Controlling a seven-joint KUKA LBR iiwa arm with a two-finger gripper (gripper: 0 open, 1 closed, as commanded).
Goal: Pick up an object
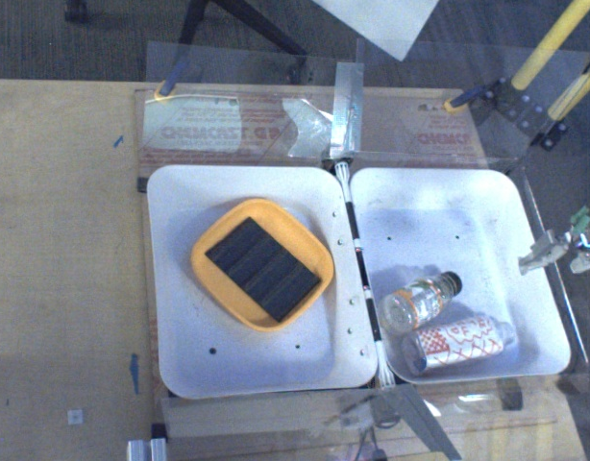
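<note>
The left bin (180, 353) holds a yellow tray (210, 267); the right bin (420, 209), two bottles (425, 302); pincer (564, 248) state unclear.

My surface (55, 257) is pale tan wood, marked with a few small blue tape scraps toward its left side. Beyond its far edge lies a dark grey carpeted floor (103, 51), where the black legs and castors of an office chair base (194, 8) spread out, and a white sheet (377, 3) lies tilted just beside them. At the upper right, yellow bars (564, 22) slant across the floor toward a dark clamp.
</note>
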